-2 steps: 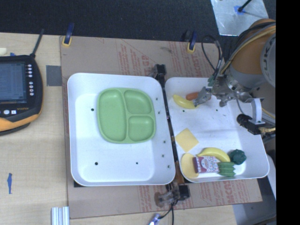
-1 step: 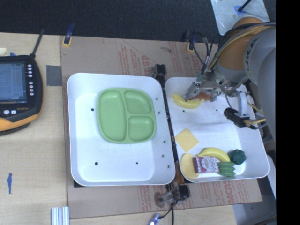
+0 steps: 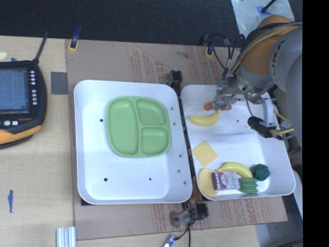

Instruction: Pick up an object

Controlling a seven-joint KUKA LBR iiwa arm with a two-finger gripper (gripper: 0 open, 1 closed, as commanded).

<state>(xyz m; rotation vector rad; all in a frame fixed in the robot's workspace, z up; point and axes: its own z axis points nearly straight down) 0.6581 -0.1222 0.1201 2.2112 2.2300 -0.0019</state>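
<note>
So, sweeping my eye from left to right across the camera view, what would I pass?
Handheld control tablet → green divided plate in the left bin → yellow cheese slice → red snack packet → dark green broccoli → grey arm with its orange band.

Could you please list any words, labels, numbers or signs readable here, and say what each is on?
No text can be read.
Cardboard under the bins: faint red printed lettering, too blurred to read.
Red packet in the right bin: a white label, too small to read.
Pendant at the left: screen and buttons, no legible characters.
</note>
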